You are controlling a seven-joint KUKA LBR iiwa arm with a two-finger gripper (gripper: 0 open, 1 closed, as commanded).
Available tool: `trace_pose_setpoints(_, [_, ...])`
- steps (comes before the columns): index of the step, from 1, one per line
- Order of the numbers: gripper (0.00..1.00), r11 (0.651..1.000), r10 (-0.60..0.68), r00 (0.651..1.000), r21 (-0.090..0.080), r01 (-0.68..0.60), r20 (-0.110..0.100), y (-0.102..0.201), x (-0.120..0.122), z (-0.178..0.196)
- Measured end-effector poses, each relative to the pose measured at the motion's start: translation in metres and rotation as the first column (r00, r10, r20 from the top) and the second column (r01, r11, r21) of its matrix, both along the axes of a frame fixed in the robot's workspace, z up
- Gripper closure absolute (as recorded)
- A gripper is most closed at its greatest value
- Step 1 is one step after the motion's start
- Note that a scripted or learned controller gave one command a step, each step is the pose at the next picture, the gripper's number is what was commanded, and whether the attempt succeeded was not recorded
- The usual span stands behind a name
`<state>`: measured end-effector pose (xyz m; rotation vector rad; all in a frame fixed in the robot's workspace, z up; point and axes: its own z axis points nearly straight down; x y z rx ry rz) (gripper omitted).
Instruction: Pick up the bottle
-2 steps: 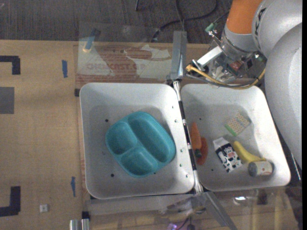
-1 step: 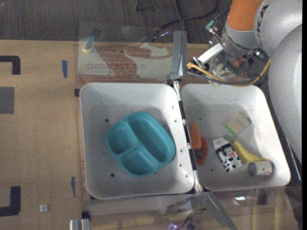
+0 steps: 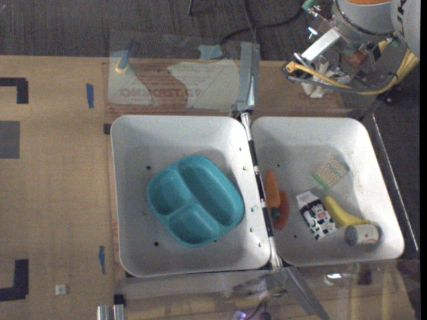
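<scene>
The bottle [image 3: 363, 234] is a small tan cylinder with a grey end. It lies on its side in the front right corner of the right bin [image 3: 373, 145], touching the tip of a yellow banana [image 3: 341, 213]. My gripper [image 3: 315, 67] hangs high beyond the right bin's far rim, well away from the bottle, amid cables and wrist hardware. Nothing shows in its grasp.
In the right bin also lie an orange carrot [image 3: 275, 199] by the left wall, a black-and-white carton [image 3: 316, 219] and a pale small box [image 3: 331, 172]. The left bin [image 3: 133, 145] holds a teal divided plate [image 3: 195, 199]. A metal divider [image 3: 245, 79] runs between the bins.
</scene>
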<state>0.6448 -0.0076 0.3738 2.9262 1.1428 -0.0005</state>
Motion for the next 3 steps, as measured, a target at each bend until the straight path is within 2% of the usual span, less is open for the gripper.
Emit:
trace_pose_setpoints(1, [1.0,0.997,0.074,0.997,0.001,-0.074,-0.003,0.038,-0.023,-0.064])
trace_pose_setpoints(2, [1.0,0.999,0.036,0.999,0.002,-0.036,-0.003,0.074,-0.046,-0.078])
trace_pose_setpoints(3, [1.0,0.981,-0.192,0.981,0.001,0.192,-0.005,0.054,-0.014,-0.131])
